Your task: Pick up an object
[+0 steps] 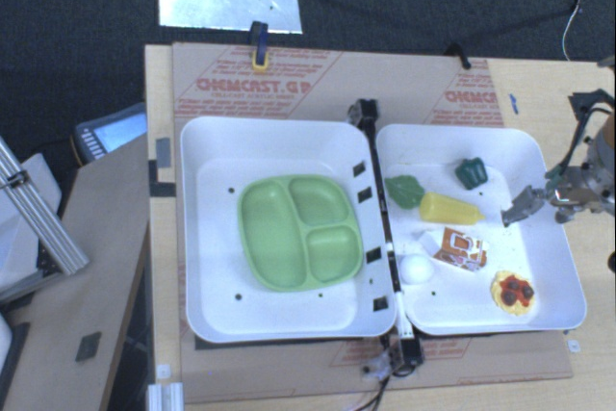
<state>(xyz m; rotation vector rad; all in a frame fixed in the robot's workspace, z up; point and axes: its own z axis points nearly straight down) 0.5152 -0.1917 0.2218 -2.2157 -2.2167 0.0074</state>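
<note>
Hanging over the right bin (553, 298) near its right wall, the claw (525, 206) points left; how far it is open I cannot tell, and nothing shows in it. Just left lies the yellow piece (449, 208), long axis running left-right, smooth and oblong, beside the green pepper (471, 172).
</note>
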